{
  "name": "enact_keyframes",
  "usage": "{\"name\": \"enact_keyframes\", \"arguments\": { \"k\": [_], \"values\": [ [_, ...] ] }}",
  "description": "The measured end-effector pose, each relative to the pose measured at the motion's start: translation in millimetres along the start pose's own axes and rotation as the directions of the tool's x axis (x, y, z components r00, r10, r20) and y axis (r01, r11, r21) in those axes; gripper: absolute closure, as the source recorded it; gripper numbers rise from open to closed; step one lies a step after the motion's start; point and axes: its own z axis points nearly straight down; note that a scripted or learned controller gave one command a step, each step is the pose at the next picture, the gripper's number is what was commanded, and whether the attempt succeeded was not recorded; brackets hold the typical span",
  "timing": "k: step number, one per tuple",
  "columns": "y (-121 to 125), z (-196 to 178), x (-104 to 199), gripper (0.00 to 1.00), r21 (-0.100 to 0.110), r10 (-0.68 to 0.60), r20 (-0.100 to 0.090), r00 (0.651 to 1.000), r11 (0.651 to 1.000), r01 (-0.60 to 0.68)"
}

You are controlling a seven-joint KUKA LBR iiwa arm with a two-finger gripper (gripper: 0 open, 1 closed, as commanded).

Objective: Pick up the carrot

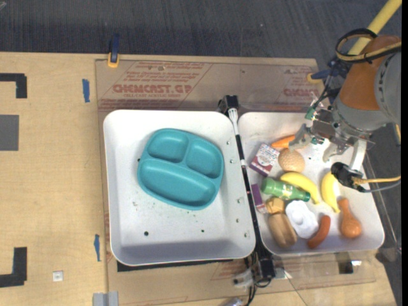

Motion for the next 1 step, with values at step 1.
{"name": "enact_keyframes", "arguments": {
  "k": [1],
  "values": [
    [34.5,51.6,61.1,0.00,0.003,0.029,0.003,1.000,1.000,-0.029]
  ]
}}
